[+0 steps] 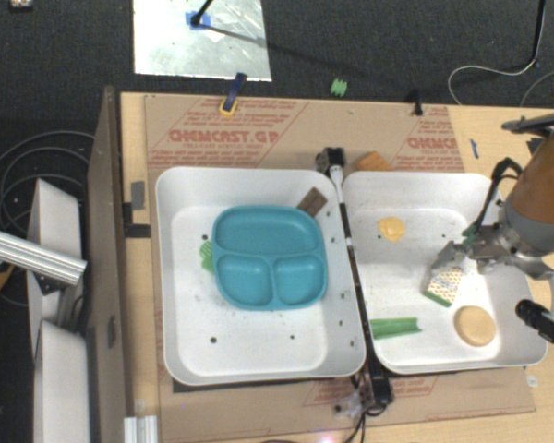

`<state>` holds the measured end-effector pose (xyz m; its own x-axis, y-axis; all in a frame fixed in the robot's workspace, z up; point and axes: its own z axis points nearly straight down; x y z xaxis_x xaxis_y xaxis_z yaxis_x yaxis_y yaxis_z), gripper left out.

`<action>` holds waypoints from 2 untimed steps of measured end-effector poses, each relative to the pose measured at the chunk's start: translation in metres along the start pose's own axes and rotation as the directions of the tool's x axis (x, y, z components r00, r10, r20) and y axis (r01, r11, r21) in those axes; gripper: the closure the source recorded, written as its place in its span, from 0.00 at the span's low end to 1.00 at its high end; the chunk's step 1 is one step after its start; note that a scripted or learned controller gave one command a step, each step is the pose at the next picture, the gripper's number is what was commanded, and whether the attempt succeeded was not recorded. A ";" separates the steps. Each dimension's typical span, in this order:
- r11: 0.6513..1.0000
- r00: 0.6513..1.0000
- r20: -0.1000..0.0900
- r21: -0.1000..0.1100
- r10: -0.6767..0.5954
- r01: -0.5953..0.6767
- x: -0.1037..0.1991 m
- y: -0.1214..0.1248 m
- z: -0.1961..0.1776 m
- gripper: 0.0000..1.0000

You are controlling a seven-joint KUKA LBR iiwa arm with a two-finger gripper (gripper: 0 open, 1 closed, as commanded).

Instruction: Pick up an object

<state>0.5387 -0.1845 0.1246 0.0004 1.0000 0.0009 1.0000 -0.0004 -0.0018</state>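
where the gripper (446, 264) hangs, grip unclear, a patterned card (443, 287) lies just beneath.

2 white bins (258, 363), a teal divided tray (268, 257) in the left one, and in the right a yellow piece (391, 229), green stick (393, 326), tan round (475, 325) and speckled yellow-green card (443, 288).

One fixed camera looks down slantwise on both bins (180, 275), seemingly from moderate height.
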 end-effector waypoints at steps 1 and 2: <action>1.000 1.000 0.001 -0.001 -0.004 0.004 -0.001 0.016 0.042 0.00; 1.000 1.000 0.001 -0.006 -0.003 0.003 -0.001 0.017 0.029 1.00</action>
<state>0.5552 -0.1859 0.0954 -0.0030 1.0000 -0.0005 1.0000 0.0030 0.0042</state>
